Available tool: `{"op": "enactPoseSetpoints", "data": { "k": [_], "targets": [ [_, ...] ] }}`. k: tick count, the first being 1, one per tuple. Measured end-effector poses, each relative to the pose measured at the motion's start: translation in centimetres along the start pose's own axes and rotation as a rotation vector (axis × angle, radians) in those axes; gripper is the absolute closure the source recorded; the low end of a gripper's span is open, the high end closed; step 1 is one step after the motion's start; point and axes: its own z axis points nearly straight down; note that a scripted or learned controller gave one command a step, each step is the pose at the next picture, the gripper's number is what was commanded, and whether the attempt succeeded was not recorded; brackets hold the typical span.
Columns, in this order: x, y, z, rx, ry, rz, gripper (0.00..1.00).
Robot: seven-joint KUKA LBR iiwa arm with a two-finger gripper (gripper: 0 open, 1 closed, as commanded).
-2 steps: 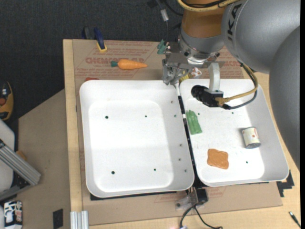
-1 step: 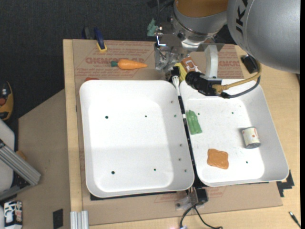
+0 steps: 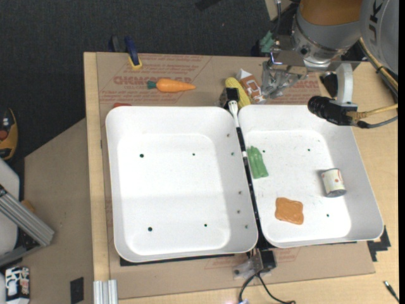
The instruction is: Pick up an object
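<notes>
Gripper [image 3: 276, 81] hovers above the right white bin's [image 3: 354, 144] far left corner; whether it is open or gripping anything, I cannot tell. Green block [image 3: 257, 162], orange piece [image 3: 289, 210] and small tin [image 3: 332, 182] lie inside.

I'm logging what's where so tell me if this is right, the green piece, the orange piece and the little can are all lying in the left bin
Not quite: they are in the right bin, not the left. The camera view shows the green piece near that bin's left wall, the orange piece toward its front, and the little can near its right side.
</notes>
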Motion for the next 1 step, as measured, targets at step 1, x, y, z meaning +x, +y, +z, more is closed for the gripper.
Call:
{"op": "enactPoseSetpoints", "data": {
  "k": [1],
  "targets": [
    [8.5,-0.63,4.56,0.003,0.005,-0.018,1.0]
  ]
}}
